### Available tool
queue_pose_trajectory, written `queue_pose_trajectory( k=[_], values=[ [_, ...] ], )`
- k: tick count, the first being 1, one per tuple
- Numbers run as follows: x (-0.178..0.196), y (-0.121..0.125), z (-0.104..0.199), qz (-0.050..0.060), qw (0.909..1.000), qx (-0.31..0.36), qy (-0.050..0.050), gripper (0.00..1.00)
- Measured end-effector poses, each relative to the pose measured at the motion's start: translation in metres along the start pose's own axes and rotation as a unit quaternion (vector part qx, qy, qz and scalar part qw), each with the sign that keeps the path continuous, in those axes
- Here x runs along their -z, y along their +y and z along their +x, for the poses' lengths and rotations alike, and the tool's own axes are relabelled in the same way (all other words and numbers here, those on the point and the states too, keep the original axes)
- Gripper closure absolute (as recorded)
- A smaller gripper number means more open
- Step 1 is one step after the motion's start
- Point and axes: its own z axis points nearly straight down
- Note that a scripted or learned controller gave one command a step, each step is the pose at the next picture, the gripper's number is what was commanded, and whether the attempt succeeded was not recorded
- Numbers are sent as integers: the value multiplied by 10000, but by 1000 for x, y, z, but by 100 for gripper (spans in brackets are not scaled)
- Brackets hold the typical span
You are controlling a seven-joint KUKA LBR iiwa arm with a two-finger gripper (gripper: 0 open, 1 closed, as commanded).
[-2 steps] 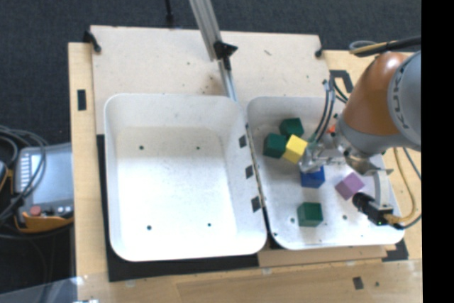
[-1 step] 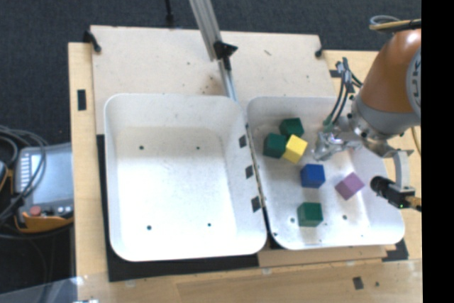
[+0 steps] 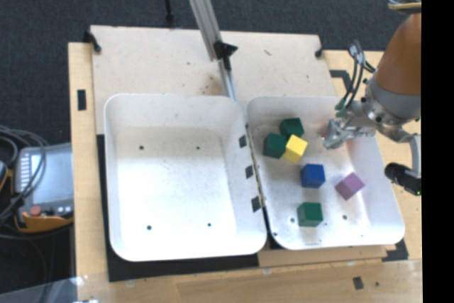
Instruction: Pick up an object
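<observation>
The right bin (image 3: 383, 223) holds several small blocks. Two dark green cubes (image 3: 291, 127) (image 3: 274, 145) flank a yellow cube (image 3: 296, 147) near its back left. A blue cube (image 3: 313, 175) lies in the middle, a purple block (image 3: 349, 185) to its right, and a third green cube (image 3: 310, 213) toward the front. My gripper (image 3: 335, 136) hangs over the bin's back right part, to the right of the yellow cube and above the purple block in the view. I see no block between its fingers.
The left bin (image 3: 177, 174) sits beside the right one, sharing a middle rim. A slanted metal pole (image 3: 202, 7) rises from behind the bins. The arm's orange band (image 3: 403, 57) and cables stand at the right edge.
</observation>
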Motion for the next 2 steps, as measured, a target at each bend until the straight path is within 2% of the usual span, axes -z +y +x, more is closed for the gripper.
queue_pose_trajectory(
  k=[1, 2],
  values=[
    [54, 2, -1, 0, 10000, 4, -1, 100],
    [34, 17, 49, 44, 10000, 12, 9, 100]
  ],
)
